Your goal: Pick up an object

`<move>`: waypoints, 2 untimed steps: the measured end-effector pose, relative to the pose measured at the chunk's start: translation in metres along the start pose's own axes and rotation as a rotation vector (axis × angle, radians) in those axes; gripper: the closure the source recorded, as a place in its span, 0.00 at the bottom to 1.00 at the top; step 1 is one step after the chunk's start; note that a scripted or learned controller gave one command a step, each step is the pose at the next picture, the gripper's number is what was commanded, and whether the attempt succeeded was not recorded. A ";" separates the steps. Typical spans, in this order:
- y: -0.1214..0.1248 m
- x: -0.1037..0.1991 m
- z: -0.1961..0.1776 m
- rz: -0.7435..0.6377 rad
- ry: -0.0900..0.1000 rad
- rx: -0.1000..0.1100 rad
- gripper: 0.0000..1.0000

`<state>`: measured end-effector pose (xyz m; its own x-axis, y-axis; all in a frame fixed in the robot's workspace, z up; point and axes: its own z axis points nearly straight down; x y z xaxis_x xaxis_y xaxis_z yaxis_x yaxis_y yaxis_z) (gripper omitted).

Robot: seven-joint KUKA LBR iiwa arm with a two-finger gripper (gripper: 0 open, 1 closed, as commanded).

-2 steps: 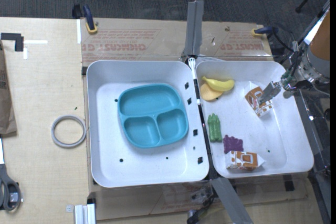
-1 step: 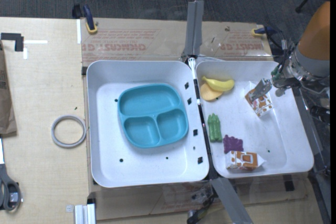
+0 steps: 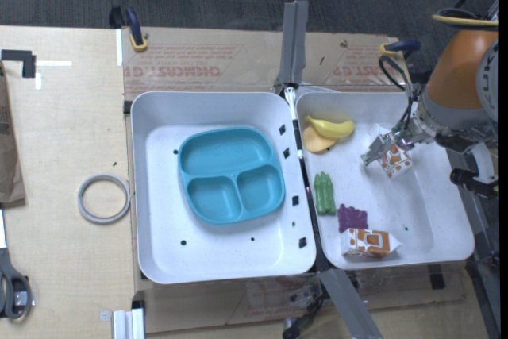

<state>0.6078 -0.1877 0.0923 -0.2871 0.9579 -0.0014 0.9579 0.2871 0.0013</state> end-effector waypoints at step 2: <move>0.042 -0.042 0.000 0.073 0.010 0.005 0.00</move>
<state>0.6598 -0.2160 0.0923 -0.2164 0.9763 0.0085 0.9763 0.2164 -0.0038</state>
